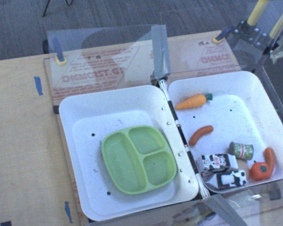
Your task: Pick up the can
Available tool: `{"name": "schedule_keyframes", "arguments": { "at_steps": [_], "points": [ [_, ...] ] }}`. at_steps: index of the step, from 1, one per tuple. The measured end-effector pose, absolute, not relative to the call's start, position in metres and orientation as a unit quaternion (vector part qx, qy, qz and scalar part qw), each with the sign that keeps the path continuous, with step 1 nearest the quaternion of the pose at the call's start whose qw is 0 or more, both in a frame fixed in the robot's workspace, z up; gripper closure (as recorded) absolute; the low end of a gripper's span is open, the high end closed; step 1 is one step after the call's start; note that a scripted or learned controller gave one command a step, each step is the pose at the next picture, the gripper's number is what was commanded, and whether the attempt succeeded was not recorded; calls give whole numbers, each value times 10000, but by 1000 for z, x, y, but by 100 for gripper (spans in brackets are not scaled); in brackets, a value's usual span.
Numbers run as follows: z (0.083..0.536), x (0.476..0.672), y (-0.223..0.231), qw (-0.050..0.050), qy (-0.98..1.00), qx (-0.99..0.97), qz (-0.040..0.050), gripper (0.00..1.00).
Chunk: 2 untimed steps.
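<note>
— Where is the can?
— The green can (241,150) lies on its side in the right bin (270,116), toward the near edge. It is just beside a cow-patterned carton (216,162) and near a tomato (260,170).
— Is the gripper clenched or released?
— I cannot tell. The can lies free on the bin floor.

Bright even overhead light, soft shadows, slight blur, mild glare

Green divided plate (139,159) in left bin (73,120), can (241,150) lying near tomato (259,170) in right bin (249,85)
</note>
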<state>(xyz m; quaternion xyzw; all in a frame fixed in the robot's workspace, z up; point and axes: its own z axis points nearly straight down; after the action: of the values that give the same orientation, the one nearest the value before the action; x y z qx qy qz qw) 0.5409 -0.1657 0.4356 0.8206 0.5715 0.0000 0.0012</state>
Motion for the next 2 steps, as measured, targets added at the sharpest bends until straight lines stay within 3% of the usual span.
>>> {"name": "schedule_keyframes", "arguments": {
  "at_steps": [1,2],
  "points": [
    [260,566,-151,-13,4097,9122,-17,0],
    [185,494,-208,-9,3896,9210,-18,0]
  ]
}}
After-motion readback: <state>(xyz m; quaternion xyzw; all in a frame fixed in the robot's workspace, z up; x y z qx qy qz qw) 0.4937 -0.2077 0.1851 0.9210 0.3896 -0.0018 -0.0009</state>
